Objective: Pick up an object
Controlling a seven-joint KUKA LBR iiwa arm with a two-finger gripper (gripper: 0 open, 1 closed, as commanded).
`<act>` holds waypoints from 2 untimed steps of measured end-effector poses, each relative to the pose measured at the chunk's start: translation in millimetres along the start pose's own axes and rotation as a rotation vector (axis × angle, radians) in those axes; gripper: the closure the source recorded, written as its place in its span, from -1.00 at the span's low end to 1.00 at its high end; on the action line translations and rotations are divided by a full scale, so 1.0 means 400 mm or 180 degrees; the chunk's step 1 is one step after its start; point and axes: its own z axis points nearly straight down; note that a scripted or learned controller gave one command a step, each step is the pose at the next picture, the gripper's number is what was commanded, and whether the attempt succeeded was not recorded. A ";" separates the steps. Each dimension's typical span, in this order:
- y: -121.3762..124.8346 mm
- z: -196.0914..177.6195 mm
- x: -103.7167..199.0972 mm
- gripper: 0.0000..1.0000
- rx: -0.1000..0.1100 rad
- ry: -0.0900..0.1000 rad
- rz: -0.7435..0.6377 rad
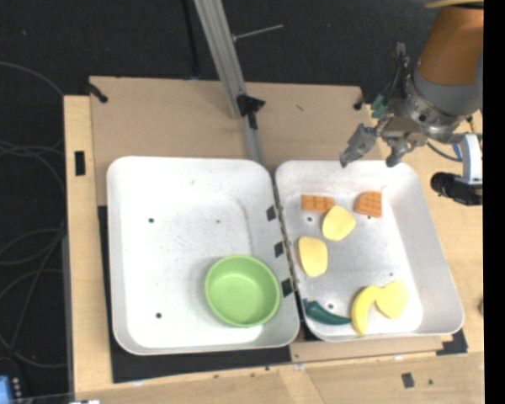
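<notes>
My gripper (pixel 371 152) hangs above the far edge of the right bin (pixel 429 242), its two fingers spread open with nothing between them. Below it in that bin lie an orange square block (pixel 369 204), an orange flat piece (pixel 316 203), two pale yellow pieces (pixel 337 223) (pixel 313 256), a yellow banana-like piece (pixel 364 309) beside another yellow piece (pixel 393 299), and a dark green item (pixel 323 312) at the near left corner. The orange square block is the closest thing to the gripper, a little nearer the camera.
A green bowl (pixel 241 289) stands in the left bin (pixel 151 225) near its front right. A slanted metal pole (pixel 223 49) rises behind the bins. The brown bench board (pixel 303 108) surrounds both bins.
</notes>
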 end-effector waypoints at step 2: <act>0.001 0.105 -0.006 -1.00 0.0014 -0.0007 0.0013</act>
